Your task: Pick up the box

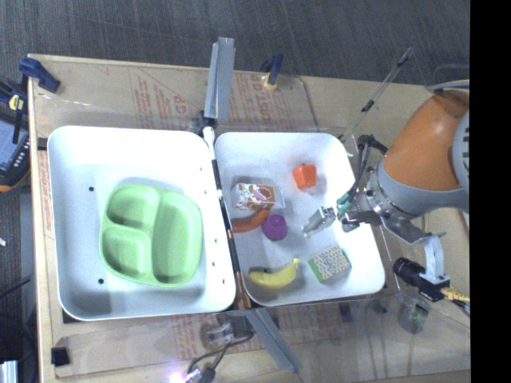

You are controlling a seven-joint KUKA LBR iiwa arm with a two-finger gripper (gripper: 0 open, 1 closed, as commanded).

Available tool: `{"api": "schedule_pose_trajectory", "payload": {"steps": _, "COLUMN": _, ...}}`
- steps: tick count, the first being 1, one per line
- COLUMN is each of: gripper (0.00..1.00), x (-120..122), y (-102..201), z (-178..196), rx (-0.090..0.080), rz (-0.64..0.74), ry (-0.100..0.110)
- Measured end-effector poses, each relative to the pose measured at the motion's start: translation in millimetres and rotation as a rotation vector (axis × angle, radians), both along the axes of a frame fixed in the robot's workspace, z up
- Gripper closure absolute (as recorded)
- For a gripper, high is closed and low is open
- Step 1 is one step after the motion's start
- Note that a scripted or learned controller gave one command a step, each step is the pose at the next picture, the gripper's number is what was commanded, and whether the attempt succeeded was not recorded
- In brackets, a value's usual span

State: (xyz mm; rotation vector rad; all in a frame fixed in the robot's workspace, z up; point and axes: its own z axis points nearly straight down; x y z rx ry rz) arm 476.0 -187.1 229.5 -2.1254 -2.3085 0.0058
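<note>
In the right bin (pixel 361 282), near its front right corner, the box (pixel 329 263) lies flat with the banana (pixel 274 275) just beside it on the left. We see the gripper (pixel 317 221) hovering near the box, above it in the view, holding nothing; we cannot tell how far it is spread. We judge the risks as follows: a descent from here could miss the box, clip its edge, or push it against the wall.
</note>
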Motion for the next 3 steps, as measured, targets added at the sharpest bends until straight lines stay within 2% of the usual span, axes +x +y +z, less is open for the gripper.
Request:
{"api": "schedule_pose_trajectory", "payload": {"steps": 1, "gripper": 0.0, "x": 0, "y": -23, "z": -29, "rx": 0.0, "rz": 0.008, "ry": 0.0}}
{"api": "schedule_pose_trajectory", "payload": {"steps": 2, "gripper": 0.0, "x": 15, "y": -24, "z": -32, "rx": 0.0, "rz": 0.089, "ry": -0.006}}
{"api": "schedule_pose_trajectory", "payload": {"steps": 3, "gripper": 0.0, "x": 0, "y": -23, "z": -129, "rx": 0.003, "rz": 0.169, "ry": 0.0}}
